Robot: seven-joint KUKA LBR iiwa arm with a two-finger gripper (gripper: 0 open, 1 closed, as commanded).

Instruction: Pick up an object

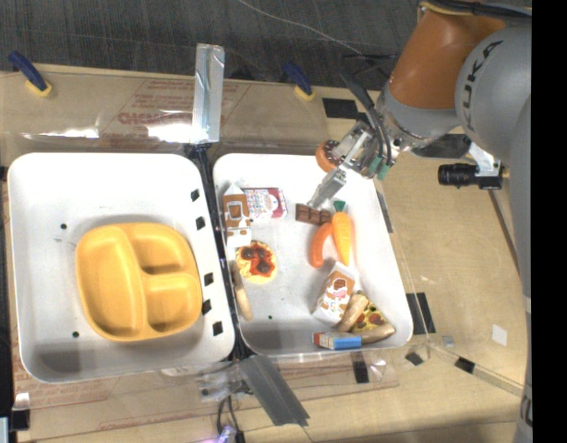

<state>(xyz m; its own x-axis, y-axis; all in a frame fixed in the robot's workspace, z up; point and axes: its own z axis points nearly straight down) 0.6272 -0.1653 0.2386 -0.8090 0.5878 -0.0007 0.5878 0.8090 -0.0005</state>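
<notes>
Tool (328, 190) poised over the far right corner of the right bin (394, 289), fingers too blurred to call apart or together, nothing seen between them. Just below and toward the near edge: brown chocolate block (312, 215), then the carrot (343, 234) with its long axis running far-to-near, an orange sausage-like piece (319, 245) pressed alongside. Fingertips hard to separate from the block; contact unclear. Arm covering the bin's far right rim

A robotics lab: taped bench (450, 247), two white bins (43, 183), toy food (343, 233).
</notes>
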